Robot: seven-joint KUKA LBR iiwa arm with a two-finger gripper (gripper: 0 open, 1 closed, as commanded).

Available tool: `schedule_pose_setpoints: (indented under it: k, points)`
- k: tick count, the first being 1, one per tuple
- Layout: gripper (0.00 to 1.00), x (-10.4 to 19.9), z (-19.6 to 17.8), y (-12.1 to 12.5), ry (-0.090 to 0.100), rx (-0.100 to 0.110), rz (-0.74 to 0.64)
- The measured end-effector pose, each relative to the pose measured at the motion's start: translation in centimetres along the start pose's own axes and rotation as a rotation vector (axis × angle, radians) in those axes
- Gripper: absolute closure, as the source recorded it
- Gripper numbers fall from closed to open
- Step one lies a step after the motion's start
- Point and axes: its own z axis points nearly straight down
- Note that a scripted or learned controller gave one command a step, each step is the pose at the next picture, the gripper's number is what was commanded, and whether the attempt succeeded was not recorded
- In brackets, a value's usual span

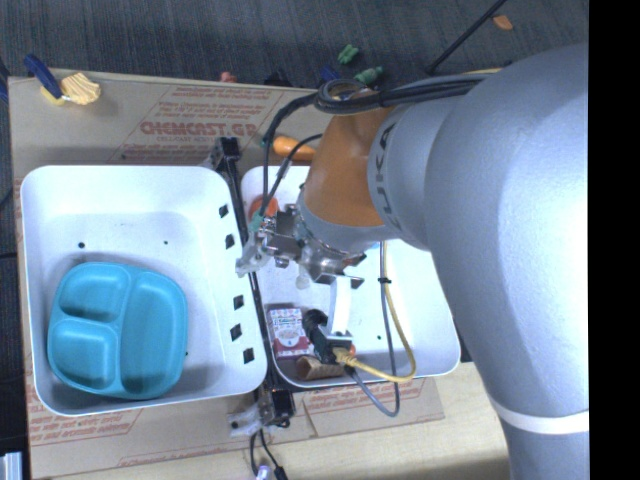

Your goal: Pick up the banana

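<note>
Both shallow bins are plain white, the left bin (120,203) holding a turquoise-blue divided tray (118,328) and the right bin (425,313) a small packet (287,330) patterned in red and white. The arm (500,218) is pale grey with an orange band (345,168) above the wrist, trailing black and yellow cables. Beneath the bins lies tan cardboard (190,118) printed with red lettering.

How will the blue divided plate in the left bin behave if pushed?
The blue divided plate looks like moulded plastic: probably stiff and light. Lying flat and wide on the left bin floor, it should slide rather than tip or roll. Its smooth rounded rim may slip from a pinch.
</note>
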Motion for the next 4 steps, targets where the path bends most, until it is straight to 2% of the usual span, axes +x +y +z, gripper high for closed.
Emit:
schedule_pose_setpoints:
  k: [1, 2, 3, 4]
  points:
    - [0.0, -2.2, 0.0, -3.8, 0.0, 0.003, 0.069]
    - [0.0, 6.0, 0.0, -5.7, 0.0, 0.001, -0.124]
    - [0.0, 16.6, 6.7, -8.2, 0.001, 0.0, 0.081]
    - [0.0, 19.0, 9.8, -8.6, 0.003, -0.004, -0.391]
